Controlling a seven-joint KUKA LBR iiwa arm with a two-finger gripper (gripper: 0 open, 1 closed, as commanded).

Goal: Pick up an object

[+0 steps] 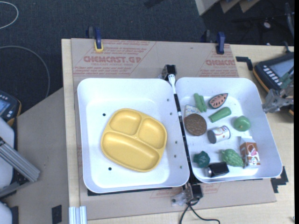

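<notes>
The right bin holds several small objects. Among them are a brown round disc, a green apple, a green cylinder, an orange slice-shaped piece, a small white can, a brown and red carton, a black cylinder and a dark green lump. A grey metal part that looks like my gripper pokes in at the right edge, just outside the right bin's rim. It is apart from every object.
The left bin holds a yellow divided plate. A black and yellow handset lies at the right, behind the grey part. Blue clamps hold the board at the back. Cables run at the front.
</notes>
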